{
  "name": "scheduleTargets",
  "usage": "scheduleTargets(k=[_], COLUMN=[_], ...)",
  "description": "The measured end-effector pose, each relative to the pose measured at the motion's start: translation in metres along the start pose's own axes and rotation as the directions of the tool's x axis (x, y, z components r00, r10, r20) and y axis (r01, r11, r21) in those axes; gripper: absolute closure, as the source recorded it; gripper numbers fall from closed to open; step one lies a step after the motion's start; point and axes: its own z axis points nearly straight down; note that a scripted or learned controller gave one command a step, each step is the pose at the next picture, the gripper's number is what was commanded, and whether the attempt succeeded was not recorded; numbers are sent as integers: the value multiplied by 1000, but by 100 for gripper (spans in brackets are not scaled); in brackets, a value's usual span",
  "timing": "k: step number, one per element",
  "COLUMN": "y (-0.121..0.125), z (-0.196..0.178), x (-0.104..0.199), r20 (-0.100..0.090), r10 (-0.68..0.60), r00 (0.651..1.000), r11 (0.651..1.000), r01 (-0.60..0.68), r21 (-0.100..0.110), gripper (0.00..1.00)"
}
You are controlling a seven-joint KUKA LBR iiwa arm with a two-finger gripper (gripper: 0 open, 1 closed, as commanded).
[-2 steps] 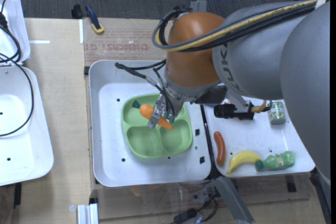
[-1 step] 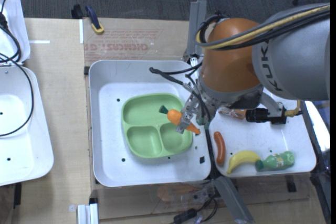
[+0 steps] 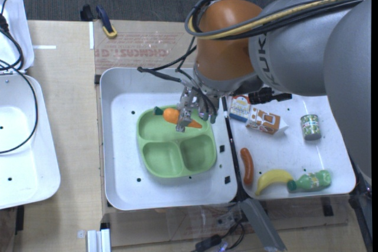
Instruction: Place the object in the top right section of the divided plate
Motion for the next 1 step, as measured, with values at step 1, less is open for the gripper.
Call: scheduleTargets(k=[1], y=[-12], z=[66], x=[-32], r20=[-1], r10=[-142], r00=[990], r11=[990], r01=[142], r21=[0], gripper=[100])
